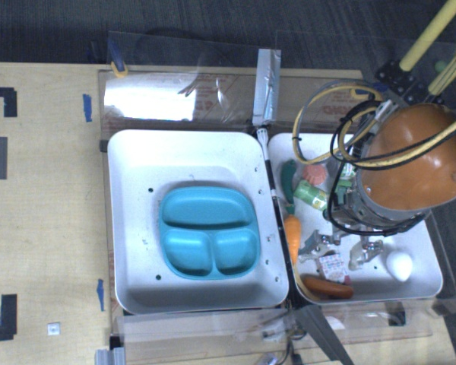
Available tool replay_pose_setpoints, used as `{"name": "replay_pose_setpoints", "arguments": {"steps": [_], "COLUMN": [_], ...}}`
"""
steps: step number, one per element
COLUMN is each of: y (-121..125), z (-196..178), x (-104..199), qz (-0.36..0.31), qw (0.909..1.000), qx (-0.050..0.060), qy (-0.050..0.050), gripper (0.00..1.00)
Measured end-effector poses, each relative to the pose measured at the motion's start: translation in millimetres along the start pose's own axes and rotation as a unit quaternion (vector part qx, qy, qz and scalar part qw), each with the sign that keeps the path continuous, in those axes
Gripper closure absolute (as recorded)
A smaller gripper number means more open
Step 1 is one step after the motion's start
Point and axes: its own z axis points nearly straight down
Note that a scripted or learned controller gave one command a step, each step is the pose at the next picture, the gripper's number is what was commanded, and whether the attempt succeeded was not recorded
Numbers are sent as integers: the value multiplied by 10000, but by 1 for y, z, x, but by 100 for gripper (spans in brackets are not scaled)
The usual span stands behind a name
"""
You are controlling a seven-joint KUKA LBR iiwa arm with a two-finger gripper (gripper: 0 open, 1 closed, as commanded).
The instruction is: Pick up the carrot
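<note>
The bench [45,204] is pale wood, with black marks and bits of blue tape on its left part. A clear sheet [175,97] lies along the back edge behind the bins.

The left bin [129,166] holds a teal plate [209,230] with three compartments, one long one at the back and two smaller ones at the front. The plate lies flat near the bin's middle.

The right bin [425,280] starts just past the shared rims. The carrot [292,234] lies against this bin's left wall, about halfway down it, pointing front to back, apart from the gripper. Behind the carrot a dark green item [289,175] rests by the same wall, with a light green item [311,196] and a pink item [316,175] just to its right; what they are is too unclear to tell. In front of the carrot a brown sausage [327,286] lies along the front wall.

The gripper [340,249] hangs over the middle of the right bin, to the right of the carrot. Its two metal fingers [319,243] look spread apart, with nothing pinched between them. A small red and white packet [333,266] lies under them, just behind the sausage. A white egg [400,265] sits further right, near the front.

The arm [410,158] with its orange band and looping cables covers the back right of this bin
</note>
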Motion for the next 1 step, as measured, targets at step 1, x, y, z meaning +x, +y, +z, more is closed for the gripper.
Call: {"name": "replay_pose_setpoints", "arguments": {"steps": [1], "y": [4], "z": [1], "x": [-22], "qz": [-1960], "qw": [9806], "qx": [15], "qy": [-18], "gripper": [0]}}
